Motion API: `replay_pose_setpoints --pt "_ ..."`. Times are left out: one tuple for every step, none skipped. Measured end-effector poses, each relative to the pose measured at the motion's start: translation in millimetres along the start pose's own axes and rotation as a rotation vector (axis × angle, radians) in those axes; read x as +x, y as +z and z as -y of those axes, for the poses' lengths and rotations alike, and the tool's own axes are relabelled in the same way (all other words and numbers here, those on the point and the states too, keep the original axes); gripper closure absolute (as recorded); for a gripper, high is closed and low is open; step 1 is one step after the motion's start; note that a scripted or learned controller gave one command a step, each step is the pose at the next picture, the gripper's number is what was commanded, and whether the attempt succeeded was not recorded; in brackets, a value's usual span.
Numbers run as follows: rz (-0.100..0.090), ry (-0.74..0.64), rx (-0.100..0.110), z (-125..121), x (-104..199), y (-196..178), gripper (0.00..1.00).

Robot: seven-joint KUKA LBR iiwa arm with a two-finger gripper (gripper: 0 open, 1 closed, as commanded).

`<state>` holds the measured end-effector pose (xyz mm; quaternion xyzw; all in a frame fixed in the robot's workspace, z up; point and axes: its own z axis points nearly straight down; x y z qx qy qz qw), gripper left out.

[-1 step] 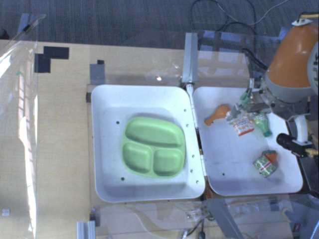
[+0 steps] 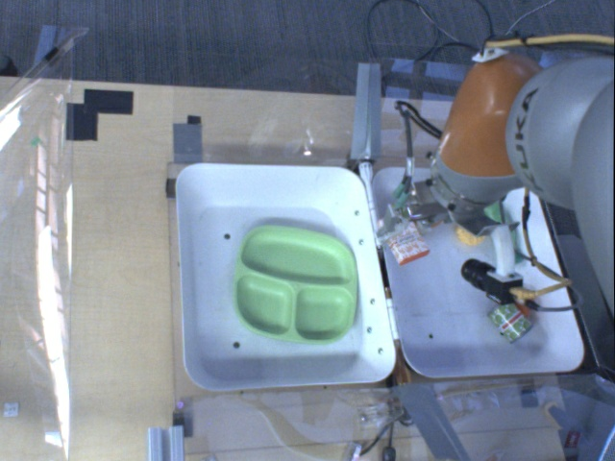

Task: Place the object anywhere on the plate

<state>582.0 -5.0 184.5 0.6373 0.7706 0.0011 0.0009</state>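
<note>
A green divided plate [image 2: 293, 282] lies in the middle of the left white bin [image 2: 202, 257], with nothing on it. My gripper [image 2: 413, 211] hangs low over the upper left part of the right bin [image 2: 452, 344], close to the wall between the bins. Just below it, on the bin floor, lies a small red and white packet [image 2: 407, 248]. A small green and red block [image 2: 510, 322] rests near the right bin's lower right. A yellow piece [image 2: 466, 236] and a white and green item [image 2: 504, 247] show partly under the wrist.
The grey arm with its orange band [image 2: 485, 118] covers the upper right of the right bin. A metal post [image 2: 365, 113] stands at the back between the bins. Wooden bench surface [image 2: 115, 286] stretches to the left.
</note>
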Motion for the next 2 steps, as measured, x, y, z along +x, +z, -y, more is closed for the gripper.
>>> replay_pose_setpoints --pt "0.000 -0.023 0.000 19.1 77.9 -0.2 1.00" --pt "0.000 -0.022 0.000 19.1 77.6 -0.3 0.00"
